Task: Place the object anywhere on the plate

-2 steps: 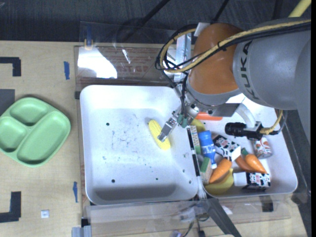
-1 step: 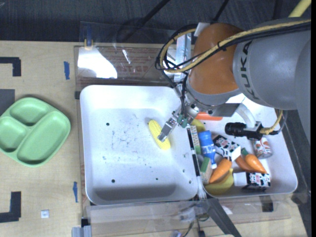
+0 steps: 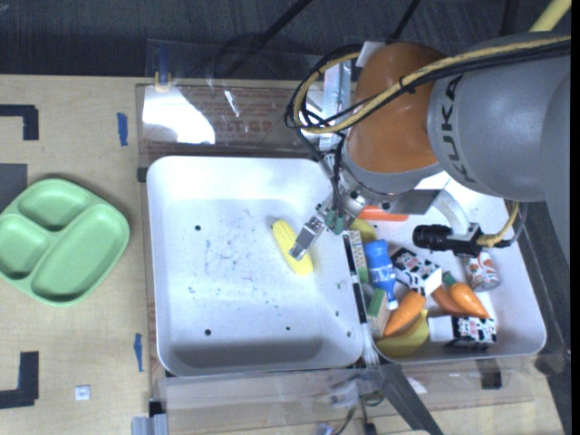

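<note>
Reaching in from the right, the arm hangs over the seam between the two white bins, its orange band above the wrist and yellow and black cables looped around it. The claw sits low over the left bin, right at the yellow corn. One thin metal finger lies slanted across the upper end of the corn; whether the claw is open, closed or gripping the corn I cannot tell.

The corn lies on the floor of the left bin, toward that bin's right side, tilted with its upper end to the left. The rest of that bin's floor shows faint scuff marks and a few small dark dots.

The plate is green, with three compartments, and rests on the wooden worktop well to the left of both bins, apart from the corn.

The right bin holds a crowd of small things: two orange carrots, a blue bottle, a black-and-white patterned box, a small can near the right wall, and a yellow-green piece under the near carrot. A black cylinder sticks out below the arm over this bin.

A clear sheet lies behind the left bin, catching glare.
</note>
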You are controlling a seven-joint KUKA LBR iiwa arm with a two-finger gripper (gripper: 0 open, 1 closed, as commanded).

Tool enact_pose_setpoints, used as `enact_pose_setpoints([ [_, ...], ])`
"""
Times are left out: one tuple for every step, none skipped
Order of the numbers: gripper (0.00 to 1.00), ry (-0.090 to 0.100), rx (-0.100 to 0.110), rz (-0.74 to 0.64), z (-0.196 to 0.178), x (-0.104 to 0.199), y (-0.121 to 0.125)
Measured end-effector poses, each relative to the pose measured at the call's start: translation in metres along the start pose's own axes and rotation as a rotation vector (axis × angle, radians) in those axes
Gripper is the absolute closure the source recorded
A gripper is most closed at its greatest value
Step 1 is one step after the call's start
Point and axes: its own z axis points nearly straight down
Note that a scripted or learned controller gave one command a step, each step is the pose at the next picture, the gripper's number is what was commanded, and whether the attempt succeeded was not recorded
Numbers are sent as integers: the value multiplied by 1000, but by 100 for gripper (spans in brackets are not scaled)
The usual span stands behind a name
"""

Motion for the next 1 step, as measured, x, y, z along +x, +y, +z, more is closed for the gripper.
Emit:
enact_pose_setpoints([
  [0,0,0,0,0,0,0],
])
